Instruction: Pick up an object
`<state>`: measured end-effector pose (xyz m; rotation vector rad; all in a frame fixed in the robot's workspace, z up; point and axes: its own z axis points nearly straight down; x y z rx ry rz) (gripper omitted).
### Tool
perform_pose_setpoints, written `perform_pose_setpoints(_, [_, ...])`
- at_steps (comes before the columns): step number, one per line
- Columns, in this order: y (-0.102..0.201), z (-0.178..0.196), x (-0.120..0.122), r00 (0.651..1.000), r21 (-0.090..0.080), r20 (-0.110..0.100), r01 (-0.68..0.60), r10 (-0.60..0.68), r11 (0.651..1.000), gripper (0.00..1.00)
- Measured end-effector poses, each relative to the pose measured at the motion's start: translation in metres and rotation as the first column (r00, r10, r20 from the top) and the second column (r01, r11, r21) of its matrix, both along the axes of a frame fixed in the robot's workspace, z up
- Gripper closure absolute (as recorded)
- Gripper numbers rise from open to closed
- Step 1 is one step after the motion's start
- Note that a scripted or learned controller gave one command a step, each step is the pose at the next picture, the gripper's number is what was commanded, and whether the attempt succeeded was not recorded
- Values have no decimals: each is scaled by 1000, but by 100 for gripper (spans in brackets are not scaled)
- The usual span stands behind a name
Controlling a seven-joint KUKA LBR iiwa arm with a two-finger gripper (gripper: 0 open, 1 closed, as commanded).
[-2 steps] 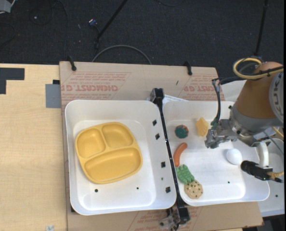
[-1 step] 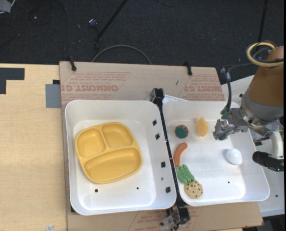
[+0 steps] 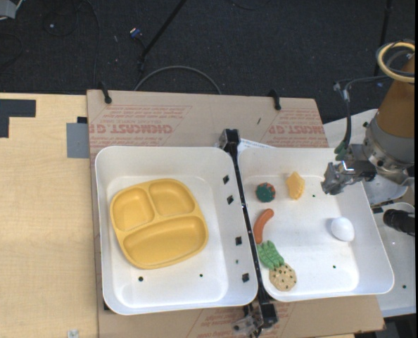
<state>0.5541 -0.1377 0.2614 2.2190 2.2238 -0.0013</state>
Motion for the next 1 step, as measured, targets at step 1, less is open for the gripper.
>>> perform_pose_setpoints(1, [41, -12, 12, 1000, 3, -7, -2, 2, 1000, 100])
